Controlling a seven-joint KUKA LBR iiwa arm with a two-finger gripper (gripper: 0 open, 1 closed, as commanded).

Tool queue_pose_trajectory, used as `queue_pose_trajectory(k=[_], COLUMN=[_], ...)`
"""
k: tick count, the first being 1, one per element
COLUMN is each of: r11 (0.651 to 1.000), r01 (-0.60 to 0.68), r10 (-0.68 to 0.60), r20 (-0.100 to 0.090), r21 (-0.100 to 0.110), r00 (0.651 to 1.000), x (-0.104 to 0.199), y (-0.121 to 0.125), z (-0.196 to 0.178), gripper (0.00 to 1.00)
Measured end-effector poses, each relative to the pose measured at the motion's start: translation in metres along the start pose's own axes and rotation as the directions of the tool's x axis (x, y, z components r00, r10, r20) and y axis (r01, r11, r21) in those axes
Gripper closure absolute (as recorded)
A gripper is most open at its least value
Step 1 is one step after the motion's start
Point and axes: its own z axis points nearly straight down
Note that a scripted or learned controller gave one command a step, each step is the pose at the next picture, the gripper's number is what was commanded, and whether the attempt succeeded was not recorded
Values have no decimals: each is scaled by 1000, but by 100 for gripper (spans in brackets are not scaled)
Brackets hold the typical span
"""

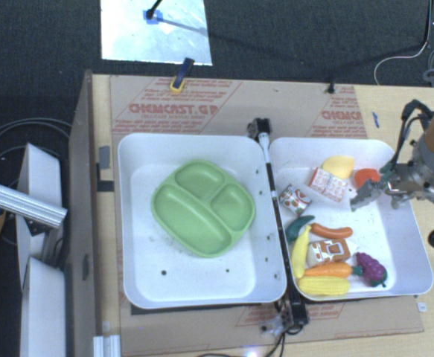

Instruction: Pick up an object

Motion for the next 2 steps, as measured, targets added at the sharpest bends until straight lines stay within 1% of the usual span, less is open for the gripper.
queue_pose_trajectory(k=[1,2], r11=[1000,1000], r01=[7,-2], r10=[-7,2], r20=[-2,5], r21=[1,-14], r00=[1000,1000], x=[67,63], y=[42,17], z=[44,131], gripper=[0,0])
